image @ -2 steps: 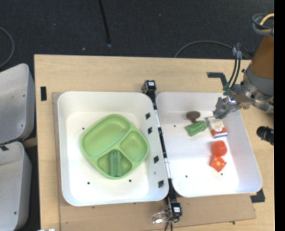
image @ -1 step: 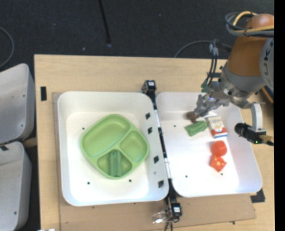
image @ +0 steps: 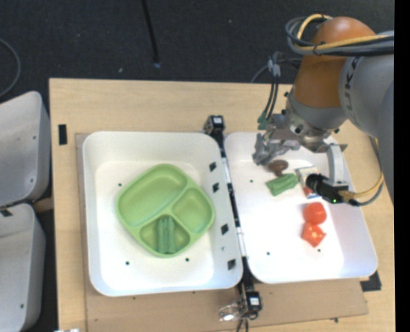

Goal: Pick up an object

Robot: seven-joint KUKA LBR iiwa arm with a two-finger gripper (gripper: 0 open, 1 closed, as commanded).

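I've got the arm [image: 329, 61] low over the right bin [image: 343, 254], with the claw [image: 272, 151] down near the bin's top left corner. From up here I can't tell how far the claw is parted, and I see nothing between its tips, so I won't call anything held.

Progress check: I judge the pick isn't made. Everything I can see sits on the bin floor. What's left is the close, the lift, and proof that something comes up with it.

Contents now. In the right bin, a small brown thing [image: 278, 165] lies just below the claw, touching it or nearly, too close to say. It looks the likeliest target. Just under that is a green block [image: 281, 184], tilted. Further right and lower, two red pieces [image: 314, 223] sit one above the other, close together, well apart from the claw.

Left bin [image: 101, 268]: a green divided plate [image: 164, 209], and a green stick [image: 165, 234] lies in its lower compartment.

Both bins rest on the tabletop [image: 66, 102].
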